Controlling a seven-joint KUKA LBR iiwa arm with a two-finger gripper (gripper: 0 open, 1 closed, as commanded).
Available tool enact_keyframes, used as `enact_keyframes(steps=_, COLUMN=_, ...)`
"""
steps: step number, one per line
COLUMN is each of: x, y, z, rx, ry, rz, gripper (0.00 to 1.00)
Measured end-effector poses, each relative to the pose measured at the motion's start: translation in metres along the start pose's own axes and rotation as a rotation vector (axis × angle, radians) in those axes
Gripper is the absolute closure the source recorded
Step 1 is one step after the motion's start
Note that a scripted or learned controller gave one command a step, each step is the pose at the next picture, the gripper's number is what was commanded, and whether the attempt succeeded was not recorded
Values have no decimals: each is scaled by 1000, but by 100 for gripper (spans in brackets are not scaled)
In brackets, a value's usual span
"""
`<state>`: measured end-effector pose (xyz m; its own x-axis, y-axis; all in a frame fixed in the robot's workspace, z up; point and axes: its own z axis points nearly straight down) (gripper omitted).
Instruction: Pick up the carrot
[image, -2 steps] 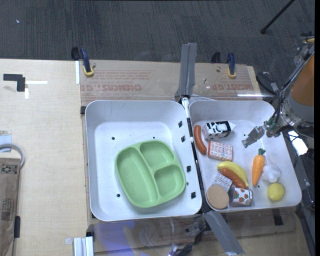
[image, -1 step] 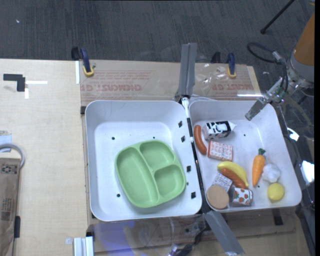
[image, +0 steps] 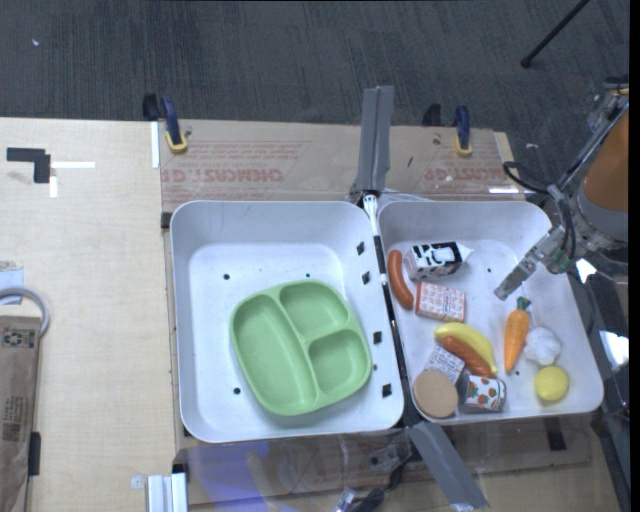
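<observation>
The carrot (image: 515, 340) is orange with a green top and lies nearly upright in the right part of the right bin (image: 480, 225). The green top points toward the far side. My gripper (image: 508, 288) reaches in from the right and hangs just above and to the left of the carrot's green end. It is apart from the carrot, and nothing is seen in its grasp.
Around the carrot lie a white ball (image: 543, 345), a lemon (image: 551, 383), a banana (image: 467, 340), a strawberry box (image: 484, 393), a cookie (image: 435, 393), a pink wafer (image: 441, 301), a sausage (image: 400, 278) and a black-and-white carton (image: 437, 257). The left bin (image: 200, 260) holds a green divided plate (image: 300, 345).
</observation>
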<state>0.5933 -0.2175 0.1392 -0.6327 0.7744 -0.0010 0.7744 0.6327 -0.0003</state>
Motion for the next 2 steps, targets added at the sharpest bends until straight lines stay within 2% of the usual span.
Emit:
enact_keyframes(steps=1, x=39, y=-27, z=47, rx=-1, ry=1, rz=-231, gripper=0)
enact_keyframes(steps=2, x=71, y=-89, z=47, rx=-4, ry=4, rz=-129, gripper=0)
